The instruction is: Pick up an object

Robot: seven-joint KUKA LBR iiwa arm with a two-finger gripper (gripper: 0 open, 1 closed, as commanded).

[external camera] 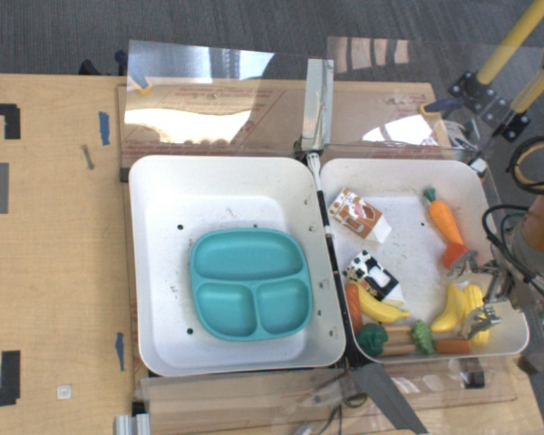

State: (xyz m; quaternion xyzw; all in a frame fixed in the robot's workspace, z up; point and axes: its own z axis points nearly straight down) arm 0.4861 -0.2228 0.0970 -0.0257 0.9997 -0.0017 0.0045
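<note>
Crowding right bin (408, 243): carrot (445, 227), bananas (461, 308), carton (356, 214); teal tray (250, 282) left.

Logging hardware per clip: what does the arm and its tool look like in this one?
At the camera view's right edge sits an orange band of the arm, with dark grey parts beside it. Black cables loop in front of it. The tool is silvery bare metal with thin bright struts and small dark fittings, over the right bin. No markings are readable.
</note>
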